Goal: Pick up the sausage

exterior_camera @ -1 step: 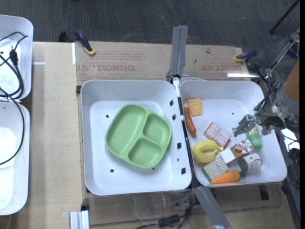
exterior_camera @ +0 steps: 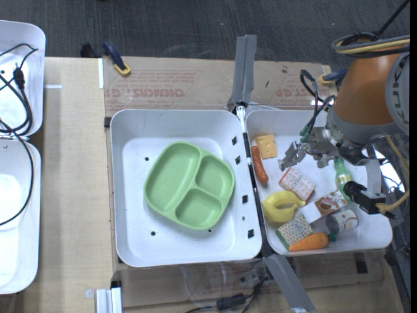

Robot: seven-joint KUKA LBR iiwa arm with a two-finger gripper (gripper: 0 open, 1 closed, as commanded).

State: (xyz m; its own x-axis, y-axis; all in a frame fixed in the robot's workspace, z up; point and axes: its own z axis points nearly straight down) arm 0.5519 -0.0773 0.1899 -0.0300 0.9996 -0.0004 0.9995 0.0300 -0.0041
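Observation:
The sausage is a short orange-red link lying lengthwise along the left wall of the right bin, just below a yellow cheese slice. My gripper hangs over the upper middle of that bin, a little to the right of the sausage and apart from it. Nothing shows in its grasp. The grey arm with its orange band reaches in from the right.
The right bin also holds a pink cracker pack, a yellow banana, a carrot, a green bottle, a can and a small box. A green divided plate lies in the left bin.

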